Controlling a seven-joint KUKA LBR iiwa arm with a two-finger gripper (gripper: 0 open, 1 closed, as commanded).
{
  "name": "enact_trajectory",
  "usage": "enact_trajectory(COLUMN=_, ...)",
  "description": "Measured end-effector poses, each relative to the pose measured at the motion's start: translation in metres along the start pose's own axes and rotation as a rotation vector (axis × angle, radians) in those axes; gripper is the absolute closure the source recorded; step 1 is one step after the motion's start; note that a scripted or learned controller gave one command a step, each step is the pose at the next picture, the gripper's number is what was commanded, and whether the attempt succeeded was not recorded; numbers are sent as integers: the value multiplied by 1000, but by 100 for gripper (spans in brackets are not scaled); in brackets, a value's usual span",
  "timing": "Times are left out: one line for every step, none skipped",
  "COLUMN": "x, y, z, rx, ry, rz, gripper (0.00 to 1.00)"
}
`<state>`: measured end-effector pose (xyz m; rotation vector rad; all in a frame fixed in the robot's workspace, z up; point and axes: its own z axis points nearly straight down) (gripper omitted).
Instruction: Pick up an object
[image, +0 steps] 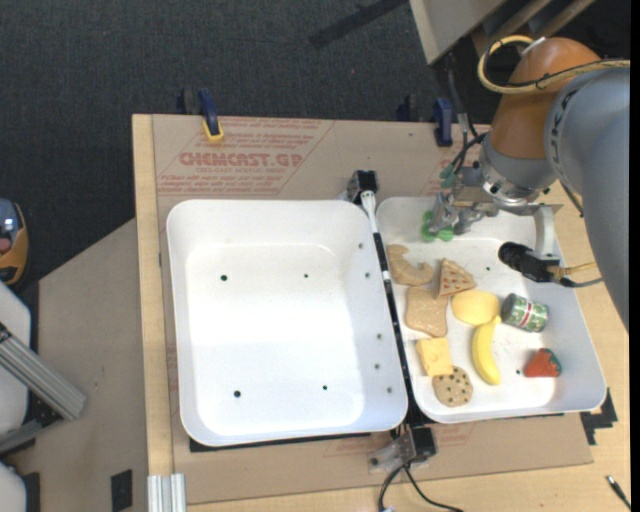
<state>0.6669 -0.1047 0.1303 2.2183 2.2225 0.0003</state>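
1. Looking down, we see the gripper (447, 215) low in the upper corner of the right bin (578, 385), at a small green object (436, 232); we cannot tell whether it grips.
2. We judge a miss likely; the green piece sits by the bin wall, which could block a clean hold.
3. That bin holds a banana (486, 352), lemon (475, 306), can (524, 313), strawberry (541, 364), cookie (452, 385) and crackers; the left bin (190, 300) sits mid-frame.

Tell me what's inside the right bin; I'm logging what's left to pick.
The right bin holds a banana, lemon, strawberry, small can, cookie, cheese and bread pieces. The gripper covers its far corner.
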Motion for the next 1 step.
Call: enact_trajectory(x=96, y=1, z=-59, rx=-6, ry=3, rz=-7, gripper=100)
